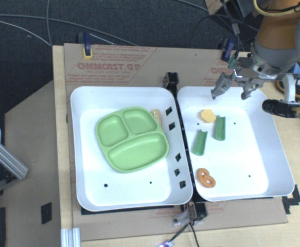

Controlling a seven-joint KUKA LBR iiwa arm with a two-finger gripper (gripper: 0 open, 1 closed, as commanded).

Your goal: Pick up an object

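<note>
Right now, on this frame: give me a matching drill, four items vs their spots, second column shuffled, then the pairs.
Column one:
1. divided green plate
2. pretzel
3. yellow piece
4. gripper

Column two:
A. near front edge of the right bin
B. above the back of the right bin, fingers spread
C. in the left bin
D. right bin, just behind the two green sticks

Pairs: 1-C, 2-A, 3-D, 4-B
</note>
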